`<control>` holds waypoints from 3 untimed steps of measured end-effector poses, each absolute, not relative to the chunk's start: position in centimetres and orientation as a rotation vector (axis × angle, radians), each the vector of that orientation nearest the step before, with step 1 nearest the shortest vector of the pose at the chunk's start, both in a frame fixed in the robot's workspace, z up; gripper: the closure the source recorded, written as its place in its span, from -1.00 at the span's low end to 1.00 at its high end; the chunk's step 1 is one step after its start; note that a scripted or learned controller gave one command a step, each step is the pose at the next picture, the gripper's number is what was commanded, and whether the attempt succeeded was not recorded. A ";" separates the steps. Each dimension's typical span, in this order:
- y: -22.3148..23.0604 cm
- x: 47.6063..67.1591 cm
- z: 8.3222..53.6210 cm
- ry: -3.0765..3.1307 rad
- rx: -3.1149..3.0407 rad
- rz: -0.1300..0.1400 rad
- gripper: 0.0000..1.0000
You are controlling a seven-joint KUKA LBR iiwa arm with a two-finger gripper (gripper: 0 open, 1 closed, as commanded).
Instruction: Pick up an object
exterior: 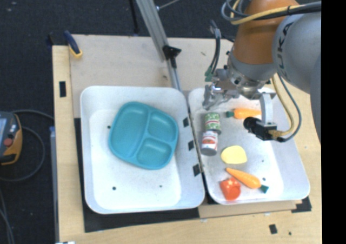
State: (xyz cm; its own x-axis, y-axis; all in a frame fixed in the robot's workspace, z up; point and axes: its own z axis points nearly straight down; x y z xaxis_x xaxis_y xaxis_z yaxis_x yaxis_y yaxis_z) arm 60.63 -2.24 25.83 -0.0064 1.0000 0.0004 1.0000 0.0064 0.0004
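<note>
Can [211,131] lies just below the wrist, which hides whether the jaws are spread.

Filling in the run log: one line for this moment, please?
gripper: above can, right bin | grasp: none seen | left bin: teal plate

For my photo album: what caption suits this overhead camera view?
Robot gripper poised above a small can in the right bin; blue tray left.
</note>
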 end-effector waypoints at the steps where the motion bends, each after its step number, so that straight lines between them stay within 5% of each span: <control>1: 2.5 58.5 24.7 -2.228 -2.214 0.000 1.00; 2: 7.7 57.5 23.4 -2.229 -2.213 -0.001 1.00; 3: 7.4 57.6 23.4 -2.225 -2.219 -0.002 -1.00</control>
